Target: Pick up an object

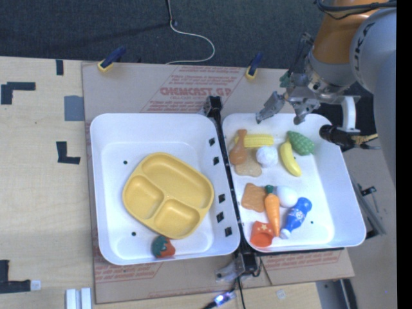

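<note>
Over the far edge of the right bin (341,192), the gripper (284,111) hangs with jaws spread apart, nothing between them. No grasp made yet, so I'd call the task barely started; approach only.

Candidates all sit in the right bin, below and in front of the jaws: corn cob (257,140), green piece (300,143), banana (290,159), white ball (266,156), all close together. Nearer the front: carrot (273,212), blue bottle (297,215), red piece (261,234).

Corn and green piece lie nearest the jaws, likely the target, can't say which.

Left bin (103,172) holds the yellow tray (168,194) and a small red-green item (163,247), well apart from the arm.

Remaining: descend, close on one object, lift. Clutter around the corn could spoil the grasp.
</note>
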`<control>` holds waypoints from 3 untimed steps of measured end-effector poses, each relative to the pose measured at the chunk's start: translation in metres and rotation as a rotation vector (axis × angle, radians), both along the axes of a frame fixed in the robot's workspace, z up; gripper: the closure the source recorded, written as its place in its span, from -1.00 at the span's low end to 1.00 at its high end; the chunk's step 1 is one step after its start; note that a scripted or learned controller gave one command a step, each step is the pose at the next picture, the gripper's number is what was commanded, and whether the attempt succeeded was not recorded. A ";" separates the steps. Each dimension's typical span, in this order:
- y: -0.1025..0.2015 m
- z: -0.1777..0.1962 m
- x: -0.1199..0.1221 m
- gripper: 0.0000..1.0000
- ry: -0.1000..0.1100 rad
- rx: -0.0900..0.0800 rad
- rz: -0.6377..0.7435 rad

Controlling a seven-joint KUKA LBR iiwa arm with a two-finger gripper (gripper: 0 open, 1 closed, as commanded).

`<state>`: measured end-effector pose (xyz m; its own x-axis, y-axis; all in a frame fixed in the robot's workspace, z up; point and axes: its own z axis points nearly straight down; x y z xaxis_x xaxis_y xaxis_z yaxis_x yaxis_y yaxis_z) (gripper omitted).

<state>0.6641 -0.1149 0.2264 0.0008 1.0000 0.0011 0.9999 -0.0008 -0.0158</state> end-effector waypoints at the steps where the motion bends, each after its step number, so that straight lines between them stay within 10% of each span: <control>1: 0.000 0.009 0.003 -1.00 -0.015 -0.002 0.002; 3: -0.007 -0.111 0.013 -1.00 -0.010 -0.002 0.003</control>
<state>0.6772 -0.1221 0.1157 -0.0017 1.0000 -0.0013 1.0000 0.0017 -0.0061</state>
